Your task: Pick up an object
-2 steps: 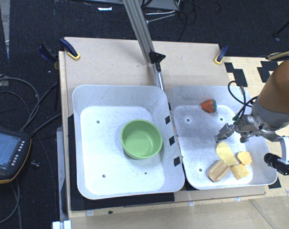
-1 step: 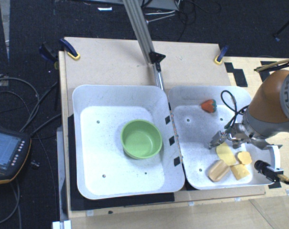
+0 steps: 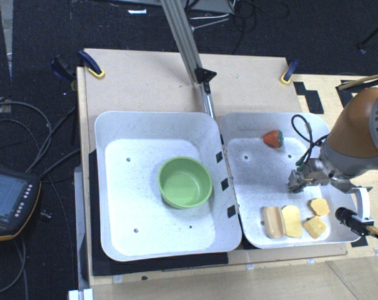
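Nearest the camera, along the front of the right bin (image 3: 251, 144), lies a row of pale food pieces: a tan sausage-shaped roll (image 3: 272, 222), touching a yellow slab (image 3: 292, 220) beside it, then a yellow wedge (image 3: 315, 227) and, just behind that, a smaller yellow chunk (image 3: 319, 206). None of them sits in the gripper.

Just behind this row, the gripper (image 3: 296, 181) hangs low over the bin floor, near the right-hand side of the bin and close behind the yellow slab. It is dark and small in the view, and whether it is spread or pressed together cannot be told. Nothing can be seen between its tips. The grey arm (image 3: 348, 158) enters from the right edge, its orange band (image 3: 357, 117) bulking above the wrist, and bends downward and leftward into the bin.

Farther back in the same bin, a red strawberry-like piece (image 3: 273, 139) rests apart from the gripper.

In the left bin (image 3: 114, 167), a green bowl (image 3: 185, 182) stands upright near the middle.
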Available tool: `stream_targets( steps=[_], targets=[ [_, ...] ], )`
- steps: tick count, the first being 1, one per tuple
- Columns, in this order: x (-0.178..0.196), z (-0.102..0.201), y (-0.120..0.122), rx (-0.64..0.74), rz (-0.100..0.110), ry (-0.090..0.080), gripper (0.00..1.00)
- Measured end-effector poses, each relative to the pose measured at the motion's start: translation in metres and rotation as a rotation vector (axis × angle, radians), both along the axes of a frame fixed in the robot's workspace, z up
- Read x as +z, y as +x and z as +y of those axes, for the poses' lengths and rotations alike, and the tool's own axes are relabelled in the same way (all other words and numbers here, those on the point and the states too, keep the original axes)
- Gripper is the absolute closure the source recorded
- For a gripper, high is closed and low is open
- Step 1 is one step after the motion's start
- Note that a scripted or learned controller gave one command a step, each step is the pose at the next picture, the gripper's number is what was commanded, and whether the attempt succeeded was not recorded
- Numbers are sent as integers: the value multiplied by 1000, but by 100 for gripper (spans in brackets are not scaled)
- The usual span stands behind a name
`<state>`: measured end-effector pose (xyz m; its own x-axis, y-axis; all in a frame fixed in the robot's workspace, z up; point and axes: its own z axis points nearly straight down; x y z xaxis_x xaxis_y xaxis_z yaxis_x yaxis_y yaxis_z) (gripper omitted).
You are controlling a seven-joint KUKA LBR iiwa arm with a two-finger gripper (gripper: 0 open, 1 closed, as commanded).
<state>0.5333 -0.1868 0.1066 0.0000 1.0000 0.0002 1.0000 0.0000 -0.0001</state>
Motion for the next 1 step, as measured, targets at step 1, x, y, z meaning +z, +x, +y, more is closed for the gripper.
stream_targets(
  steps=[1],
  targets=[
    [60, -4, -4, 0, -4, -1, 100]
  ],
)
